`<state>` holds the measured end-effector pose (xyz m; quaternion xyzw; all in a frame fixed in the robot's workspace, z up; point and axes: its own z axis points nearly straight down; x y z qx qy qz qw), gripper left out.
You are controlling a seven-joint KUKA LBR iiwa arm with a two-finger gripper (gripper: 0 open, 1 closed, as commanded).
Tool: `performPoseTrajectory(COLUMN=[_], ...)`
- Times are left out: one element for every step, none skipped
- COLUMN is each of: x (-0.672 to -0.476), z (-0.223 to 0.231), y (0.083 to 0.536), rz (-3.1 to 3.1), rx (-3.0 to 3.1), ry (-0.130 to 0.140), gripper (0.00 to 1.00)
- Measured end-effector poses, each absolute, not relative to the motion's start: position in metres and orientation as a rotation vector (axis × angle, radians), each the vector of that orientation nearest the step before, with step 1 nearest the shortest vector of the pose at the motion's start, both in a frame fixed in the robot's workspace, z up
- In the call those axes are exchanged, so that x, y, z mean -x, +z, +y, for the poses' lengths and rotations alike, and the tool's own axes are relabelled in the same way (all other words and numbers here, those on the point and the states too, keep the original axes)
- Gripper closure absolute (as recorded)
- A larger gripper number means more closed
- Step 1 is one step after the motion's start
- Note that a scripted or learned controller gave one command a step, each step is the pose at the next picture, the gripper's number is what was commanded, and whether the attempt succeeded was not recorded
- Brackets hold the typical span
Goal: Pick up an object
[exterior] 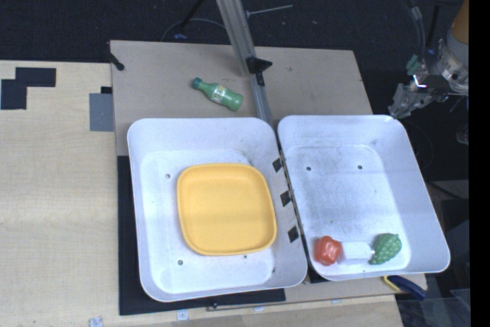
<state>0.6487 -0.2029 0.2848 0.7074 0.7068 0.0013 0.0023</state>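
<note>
A yellow square plate (227,208) lies in the left bin (149,142). In the right bin (413,157), along its near edge, sit a red round toy (328,250), a small white block (356,250) and a green knobbly toy (386,248). A green bottle (217,93) lies on its side on the bench behind the left bin. My gripper (406,99) hangs at the far right, beyond the right bin's back right corner, away from every object. Nothing shows between its fingers.
A slanted aluminium bar (239,19) rises from the bench between the bins' back edges. Black clips (284,197) mark the seam between the two bins. Cables run over the dark floor behind the bench.
</note>
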Motion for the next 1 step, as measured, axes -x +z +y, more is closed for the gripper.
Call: performPoseTrajectory(x=[-0.6488], z=[-0.2025], y=[0.2837], rz=[2.223], rx=[-2.220], ry=[-0.001], gripper=[1.00])
